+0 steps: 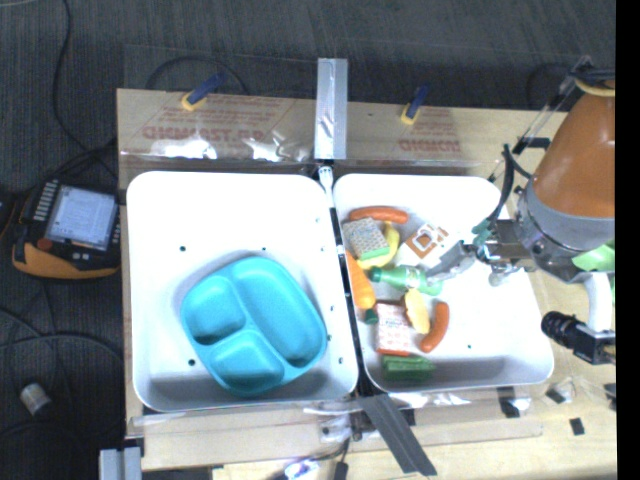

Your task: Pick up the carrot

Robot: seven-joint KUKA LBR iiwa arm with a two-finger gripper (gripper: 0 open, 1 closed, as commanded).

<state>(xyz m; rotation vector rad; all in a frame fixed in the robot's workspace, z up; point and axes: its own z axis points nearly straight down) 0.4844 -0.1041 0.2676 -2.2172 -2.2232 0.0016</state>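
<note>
The carrot (360, 281) is a short orange piece lying along the left wall of the right bin (500, 338), at the left side of a pile of toy food. My gripper (446, 261) hangs low over the right side of that pile, some way to the right of the carrot and apart from it. It sits near a white and orange box (428, 238) and a green piece (400, 278). Nothing shows as held.
A red sausage (377, 214), a grey waffle square (365, 236), a yellow piece (415, 310), another sausage (437, 326) and a red and white packet (392, 330) crowd around the carrot. A blue divided tray (255, 323) lies in the left bin (160, 218).
</note>
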